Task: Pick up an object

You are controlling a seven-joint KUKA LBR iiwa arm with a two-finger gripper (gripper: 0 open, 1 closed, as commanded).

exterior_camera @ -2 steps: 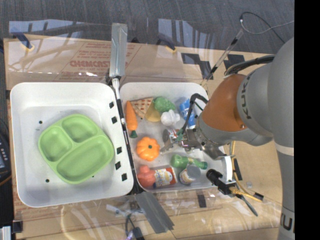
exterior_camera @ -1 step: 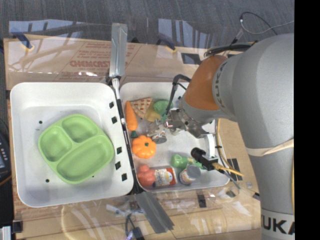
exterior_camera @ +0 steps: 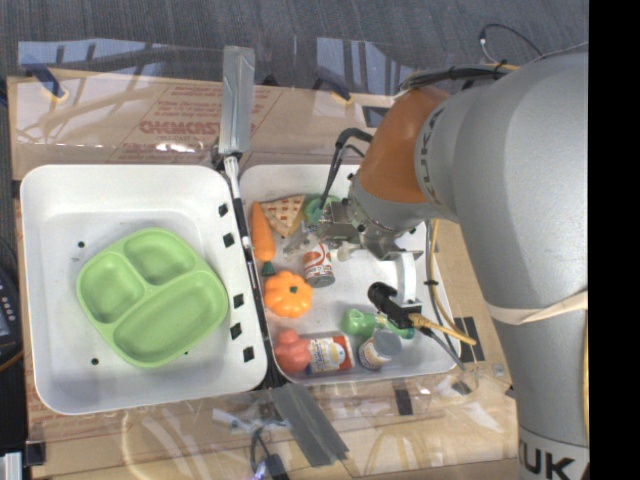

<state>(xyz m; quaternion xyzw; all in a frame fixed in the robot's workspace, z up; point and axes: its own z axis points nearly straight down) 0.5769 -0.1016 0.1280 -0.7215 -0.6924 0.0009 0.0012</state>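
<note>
Camera view is showing the gripper (exterior_camera: pixel 330 236) hanging low in the right bin (exterior_camera: pixel 440 363), close over a small red-and-white can (exterior_camera: pixel 319 265). That can is lying just below and a touch left of it, tilted, beside an orange pumpkin (exterior_camera: pixel 288 294). Whether the grasping part is spread or closed I cannot tell, since the wrist is hiding it.

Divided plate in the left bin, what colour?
Light green, plain with no pattern. The divided plate shows clearly in the camera view, lying in the left bin.
</note>
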